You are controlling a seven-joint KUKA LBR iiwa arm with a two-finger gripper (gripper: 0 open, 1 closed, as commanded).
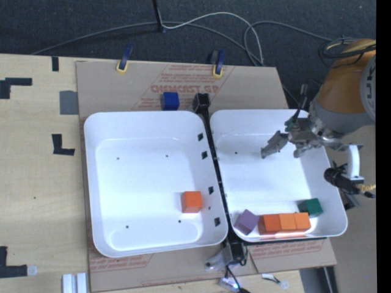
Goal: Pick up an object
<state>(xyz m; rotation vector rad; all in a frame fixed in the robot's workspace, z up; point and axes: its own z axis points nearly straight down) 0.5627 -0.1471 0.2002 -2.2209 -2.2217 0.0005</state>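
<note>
An orange cube (192,201) is sitting alone in the left bin (104,133), with open floor all around it. Along the right bin's (256,116) near wall a purple block (246,221), a long orange block (284,223) and a green block (311,207) are crowding together. The tool (287,144) is hovering open over the far right, gripping nothing.

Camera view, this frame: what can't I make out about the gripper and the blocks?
- Gripper: small and dark over the right bin; open or shut, cannot tell.
- Arm: cut off by the right edge.
- Orange bar: one piece or several blocks, too small to tell.
- Green block: touching the bar or not, unclear.
- Blue block outside the bins: details too small.
</note>
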